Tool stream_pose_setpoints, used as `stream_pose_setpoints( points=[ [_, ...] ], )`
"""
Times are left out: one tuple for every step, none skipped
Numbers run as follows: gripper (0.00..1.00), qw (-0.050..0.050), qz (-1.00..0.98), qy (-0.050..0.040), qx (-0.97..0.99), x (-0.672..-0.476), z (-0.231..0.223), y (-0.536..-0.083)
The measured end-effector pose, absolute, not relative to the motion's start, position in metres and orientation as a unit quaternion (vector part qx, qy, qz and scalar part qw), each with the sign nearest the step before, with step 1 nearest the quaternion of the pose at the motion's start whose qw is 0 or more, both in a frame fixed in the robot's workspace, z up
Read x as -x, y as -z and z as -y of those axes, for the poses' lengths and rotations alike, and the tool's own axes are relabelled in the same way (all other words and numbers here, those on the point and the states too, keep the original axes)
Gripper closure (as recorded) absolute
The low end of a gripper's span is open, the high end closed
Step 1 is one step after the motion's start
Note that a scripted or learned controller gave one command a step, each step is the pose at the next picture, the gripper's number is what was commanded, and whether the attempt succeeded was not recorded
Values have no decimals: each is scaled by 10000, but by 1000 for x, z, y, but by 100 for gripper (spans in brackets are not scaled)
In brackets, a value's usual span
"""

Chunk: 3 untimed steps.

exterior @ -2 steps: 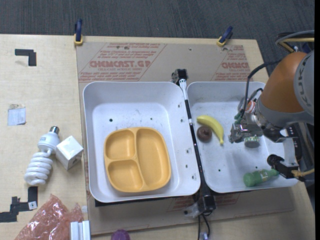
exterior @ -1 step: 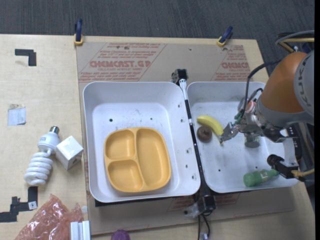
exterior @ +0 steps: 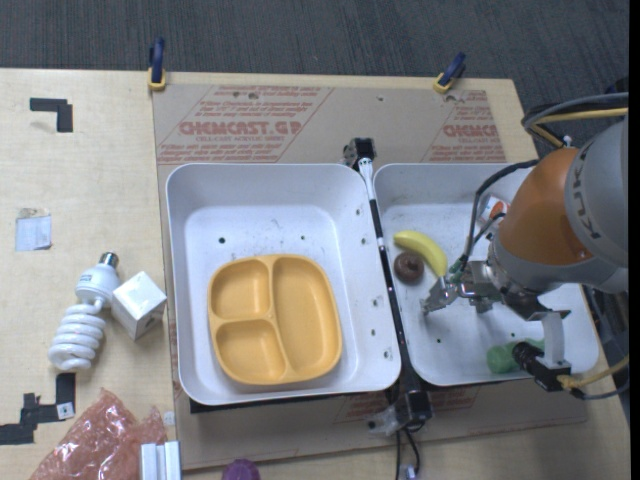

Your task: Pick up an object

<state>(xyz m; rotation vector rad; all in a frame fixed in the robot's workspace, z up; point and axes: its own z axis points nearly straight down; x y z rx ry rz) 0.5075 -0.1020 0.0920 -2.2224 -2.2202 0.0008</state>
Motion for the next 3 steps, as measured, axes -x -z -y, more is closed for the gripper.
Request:
stream_pose_setpoints(
  points=[
    [100, -5, 7068, 1, 7074, -508, 103, -102],
    [100, -10, 7072, 1, 7070, -514, 178, -124],
    [0, -9, 7074, 0, 7068, -514, 177, -124]
  ],
)
